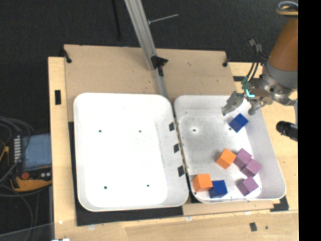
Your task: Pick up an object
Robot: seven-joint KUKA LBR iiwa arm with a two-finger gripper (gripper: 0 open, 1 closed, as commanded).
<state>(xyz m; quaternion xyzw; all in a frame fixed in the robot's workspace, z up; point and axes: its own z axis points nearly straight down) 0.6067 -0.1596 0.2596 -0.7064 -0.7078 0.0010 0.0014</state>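
Two fingers spread, hand [244, 106] empty (above blue cube [238, 122])

bench with two white bins side by side

you're looking down at a pale wooden bench [55, 134] with a tan board [115, 69] laid across its far part. on it sit two shallow white bins, touching along their inner edges: the left bin [125, 102] and the right bin [200, 109], with small black clips [176, 148] along the seam between them. a dark mat [75, 205] peeks out under the left bin's near and left edges. a slim metal post [143, 29] rises from the board at the far side, just behind the seam, and leans away to the upper left.
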